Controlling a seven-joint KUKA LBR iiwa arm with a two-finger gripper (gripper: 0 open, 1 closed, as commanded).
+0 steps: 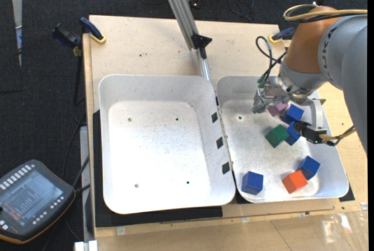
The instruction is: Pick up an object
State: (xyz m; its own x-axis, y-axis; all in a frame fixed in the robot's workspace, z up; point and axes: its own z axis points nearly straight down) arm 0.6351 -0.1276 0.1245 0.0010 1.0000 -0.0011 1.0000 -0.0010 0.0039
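A small pale purple block [279,108] is lying just beside the claw [264,103], perhaps touching it; how wide the claw is standing, I cannot tell. Beyond it, a blue cube [294,113] and a green cube [276,136] are sitting close together in the right-hand white bin [234,127].

The bench [146,39] bears two white bins [155,139] side by side.

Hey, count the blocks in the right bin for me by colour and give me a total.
Blue blocks: 4
Green block: 1
Orange block: 1
Purple block: 1, partly hidden under the gripper
Total: 7
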